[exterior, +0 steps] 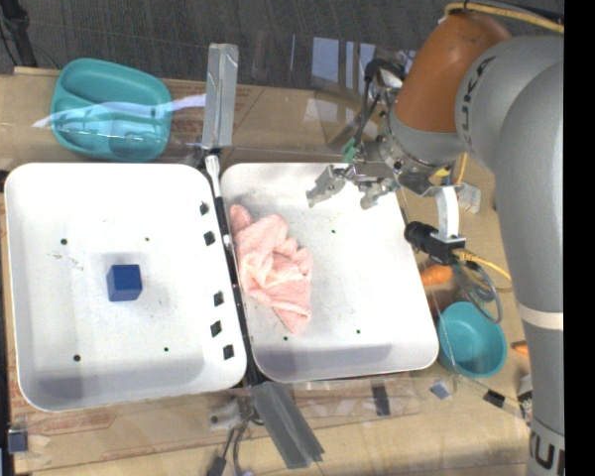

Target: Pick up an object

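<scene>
A crumpled pink cloth lies in the right bin, against its left wall. A small blue cube sits in the left bin, left of centre. My gripper hangs over the far part of the right bin, up and to the right of the cloth. Its two fingers are spread apart with nothing between them. The grey arm with its orange band comes in from the upper right.
A teal plastic container lies behind the left bin. A small teal bowl and an orange object sit just right of the right bin, among cables. A row of black clips runs along the divider between the bins.
</scene>
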